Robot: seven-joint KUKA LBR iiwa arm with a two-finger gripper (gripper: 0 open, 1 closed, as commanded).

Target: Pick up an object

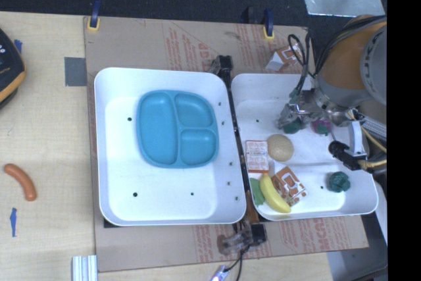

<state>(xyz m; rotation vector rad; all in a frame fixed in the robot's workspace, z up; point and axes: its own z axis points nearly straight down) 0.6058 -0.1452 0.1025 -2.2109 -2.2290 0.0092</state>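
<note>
Seen from above, at a slant. Nearest the bottom edge: a small clamp w/ wires [240, 241] at the front of a brown cardboard sheet [164, 36] laid on a light wood table [39, 135]. At far left on the table, a toy sausage [21, 181], reddish-orange, lying well apart from the bins.

On the cardboard, two shallow white bins side by side, touching along their inner walls. Left bin [108, 141] w/ a light-blue divided plate [177, 127], three compartments, lying flat near its back half. Right bin [263, 85] w/ several small things in its front half: a yellow toy banana [272, 194] near the front-left corner, just beside an orange-and-white printed packet [290, 184]; a green bit [255, 187] peeking out on the banana's left. Behind those, a small white printed packet [256, 154] touching a round beige ball [281, 147]. Near the front-right corner, a dark-green lumpy object [339, 182], apart from the rest.

Further back in the right bin: end effector [304, 116] low over the bin floor, reached in from the right on a grey arm w/ orange band [352, 56]. Fingers too cluttered w/ cables to read; cannot tell apart or together. Nothing visibly between them.

At the back edge of the cardboard, two blue-and-yellow clamps [94, 15]. Beyond, dark floor.
</note>
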